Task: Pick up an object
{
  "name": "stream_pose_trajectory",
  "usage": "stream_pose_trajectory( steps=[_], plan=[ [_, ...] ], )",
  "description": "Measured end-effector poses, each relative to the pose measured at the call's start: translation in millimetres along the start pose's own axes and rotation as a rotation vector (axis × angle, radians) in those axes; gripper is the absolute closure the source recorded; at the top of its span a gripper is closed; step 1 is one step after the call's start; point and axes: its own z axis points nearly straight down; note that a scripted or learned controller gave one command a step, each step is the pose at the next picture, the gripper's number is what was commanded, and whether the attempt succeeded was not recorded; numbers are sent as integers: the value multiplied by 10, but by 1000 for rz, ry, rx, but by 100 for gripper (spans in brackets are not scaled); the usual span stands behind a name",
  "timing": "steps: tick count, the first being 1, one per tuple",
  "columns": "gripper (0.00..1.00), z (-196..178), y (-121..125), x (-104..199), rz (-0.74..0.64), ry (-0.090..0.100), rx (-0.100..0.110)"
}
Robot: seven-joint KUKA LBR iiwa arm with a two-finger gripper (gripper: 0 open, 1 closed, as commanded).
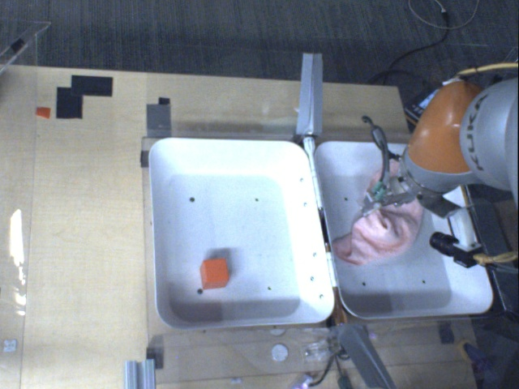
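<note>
Clearly mid-attempt, not finished. 2 shallow white bins side by side on the bench: left bin [162,241] with a small orange block [215,273] toward its front, well apart from the arm; right bin [470,294] with a soft pink cloth-like object [375,237] lying on its floor near the wall shared with the other bin.

Gripper [385,194] down at the upper edge of that pink object, touching or just above it; cannot tell which. Grey arm [486,136] with its orange band [438,132] reaching in from the right, directly over the right bin.

Done so far, judging by the layout: approach to the pink object, gripper lowered to its level. Left to do: a confirmed grasp and a lift clear of the bin floor. Most of the pink object flat on the white surface, so no lift to speak of yet.

Hard to make out: the state of the pincer. Cannot tell whether released or clenched, since the tips blur into pink folds and dark cabling. Cannot tell either whether any fabric sits between them. Far right part of the right bin hidden under the arm's bulk; the pink object's upper edge likewise covered by the tool.
</note>
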Motion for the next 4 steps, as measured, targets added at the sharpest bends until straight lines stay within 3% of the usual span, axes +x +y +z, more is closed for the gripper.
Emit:
stream_pose_trajectory(
  steps=[1, 2, 3, 4],
  plan=[
    [0, 0, 0, 1, 0, 0, 0],
    [0, 112, -165, -45, 31, 5, 6],
    [100, -14, -125, -66, 30, -3, -4],
    [100, -815, 546, 244, 31, 10, 18]
  ],
)
